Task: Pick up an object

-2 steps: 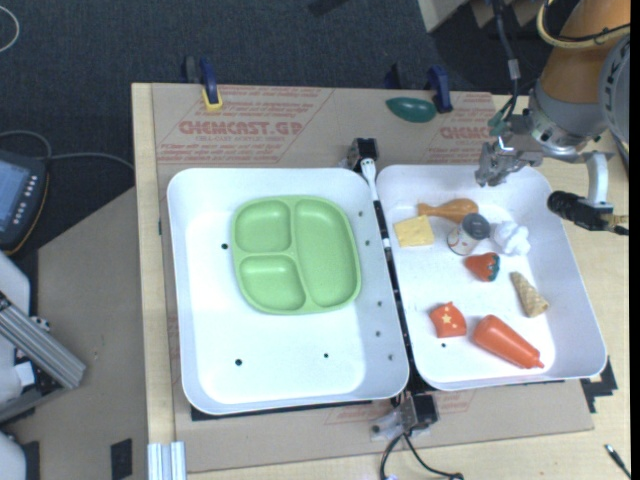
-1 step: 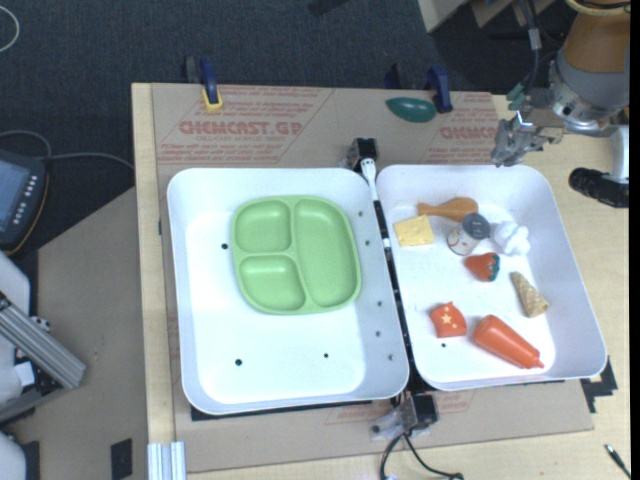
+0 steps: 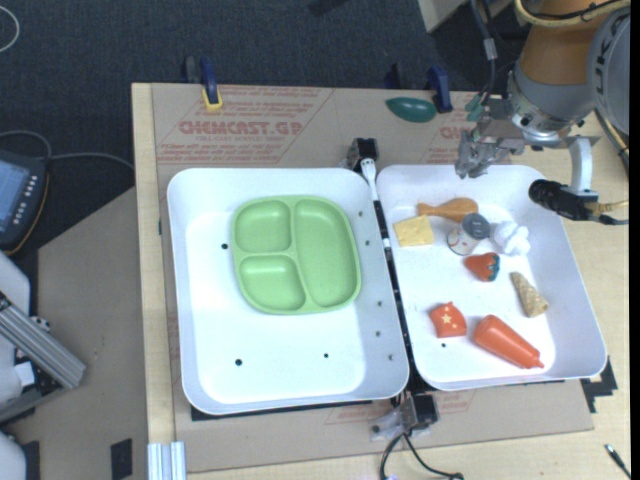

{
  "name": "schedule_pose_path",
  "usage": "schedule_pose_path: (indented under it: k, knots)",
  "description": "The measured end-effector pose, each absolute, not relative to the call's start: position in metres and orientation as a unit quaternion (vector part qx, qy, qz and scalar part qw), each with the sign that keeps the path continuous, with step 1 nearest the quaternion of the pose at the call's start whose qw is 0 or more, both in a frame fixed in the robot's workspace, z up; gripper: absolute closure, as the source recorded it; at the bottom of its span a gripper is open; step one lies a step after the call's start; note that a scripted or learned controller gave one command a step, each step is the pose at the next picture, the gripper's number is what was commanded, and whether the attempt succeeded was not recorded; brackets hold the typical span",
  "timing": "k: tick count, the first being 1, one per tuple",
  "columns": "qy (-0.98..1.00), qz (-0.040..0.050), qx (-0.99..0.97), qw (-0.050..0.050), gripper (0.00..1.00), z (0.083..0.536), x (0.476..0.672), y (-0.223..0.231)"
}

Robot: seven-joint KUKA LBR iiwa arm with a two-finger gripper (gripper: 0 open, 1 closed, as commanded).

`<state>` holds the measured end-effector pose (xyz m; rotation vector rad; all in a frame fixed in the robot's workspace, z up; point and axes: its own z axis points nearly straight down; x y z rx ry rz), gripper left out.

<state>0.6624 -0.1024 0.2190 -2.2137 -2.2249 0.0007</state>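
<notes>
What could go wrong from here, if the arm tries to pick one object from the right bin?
1. The chicken leg, cheese wedge and small round piece lie close together, so the hand may push a neighbour instead of gripping one.
2. The hand hovers by the right bin's far rim and might strike it when descending.
3. The carrot is tapered and may slip.

Dark carpet floor (image 3: 150, 28); brown bench board (image 3: 150, 268); blue clamps (image 3: 210, 78) at far edge.
</notes>
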Motion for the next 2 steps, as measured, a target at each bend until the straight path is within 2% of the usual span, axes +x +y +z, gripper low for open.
schedule_pose_path:
  k: [1, 2]
  knots:
    - [-0.709, -0.0001, -0.705, 0.002, 1.0, 0.212, 0.66, -0.045]
    - [-0.709, -0.0021, -0.705, -0.001, 1.0, 0.234, 0.656, 0.008]
